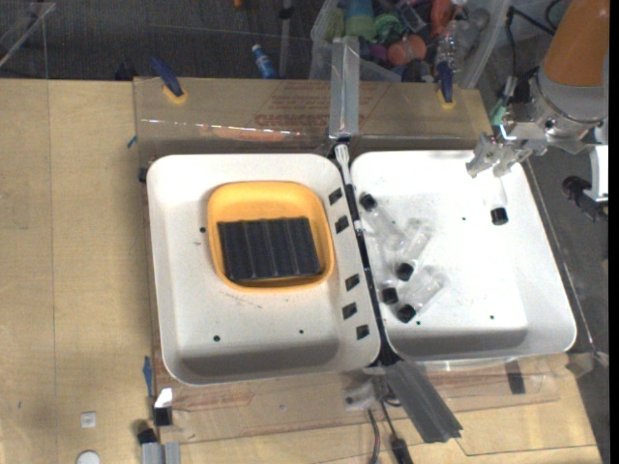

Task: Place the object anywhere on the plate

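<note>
Even, bright overhead light. White bins [464, 336] glare slightly and wash out. Soft shadows, whole frame a bit grainy.

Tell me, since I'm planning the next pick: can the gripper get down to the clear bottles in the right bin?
Probably yes. The gripper hangs over the right bin's back edge, and nothing lies above the clear bottles near its left wall; that wall may crowd a finger.

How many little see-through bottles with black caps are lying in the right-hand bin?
3, as far as I can tell: one bottle near the divider, one mid-bin, one below it. The clear plastic blends into the white bin, so another could be hidden.
</note>
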